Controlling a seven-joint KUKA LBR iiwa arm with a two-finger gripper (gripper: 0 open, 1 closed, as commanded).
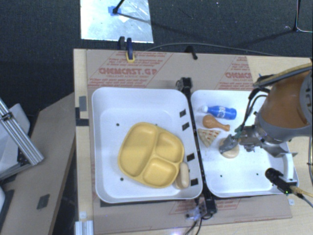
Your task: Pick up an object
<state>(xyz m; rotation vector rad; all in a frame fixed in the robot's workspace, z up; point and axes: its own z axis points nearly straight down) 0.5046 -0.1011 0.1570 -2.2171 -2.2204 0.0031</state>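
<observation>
Trouble near: end effector (pixel 228 145) low in right bin (pixel 244 182), over a round tan piece (pixel 232 153). Open or shut? Cannot tell. Crowded by pizza slice (pixel 209 137) and drumstick (pixel 215 123); easy to bump, easy to miss.

- The yellow divided tray (pixel 150 154) lies in the left white bin (pixel 110 131).
- A pale tan roll (pixel 183 175) touches the tray's right lower corner.
- Right of the tray, in the other white bin (pixel 244 180): a blue bottle (pixel 222 112) with white cap and white lettering, an orange-brown drumstick (pixel 215 123), a tan wedge (pixel 208 137) (faint criss-cross lines).
- The arm's band (pixel 288 102) is orange; the wrist is grey.
- The board (pixel 161 65) behind the tray is tan with red print.
</observation>
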